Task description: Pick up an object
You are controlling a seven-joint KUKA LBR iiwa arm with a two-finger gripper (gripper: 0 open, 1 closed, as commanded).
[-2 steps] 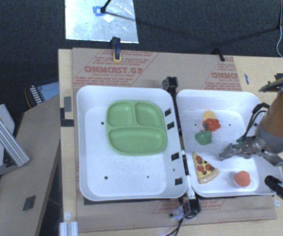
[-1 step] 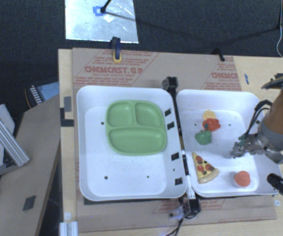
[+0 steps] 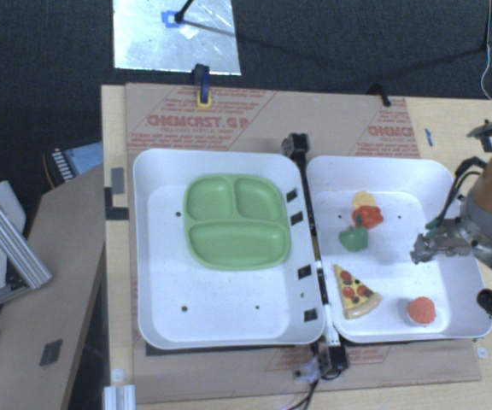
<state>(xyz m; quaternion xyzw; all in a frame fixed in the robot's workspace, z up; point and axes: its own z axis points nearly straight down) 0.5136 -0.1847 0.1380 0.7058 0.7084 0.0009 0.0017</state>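
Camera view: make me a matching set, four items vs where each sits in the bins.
Items:
1. green divided plate
2. pizza slice
3. red round toy
4. gripper

Places:
A. right bin, front right corner
B. left bin, middle
C. over right bin, right side
D. right bin, front left

Pairs: 1-B, 2-D, 3-A, 4-C

Glossy plastic bins, matt green tray.

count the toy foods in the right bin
4: a yellow-and-red piece at the middle, a green one touching just below it, a pizza slice near the front left, and a red round one at the front right.
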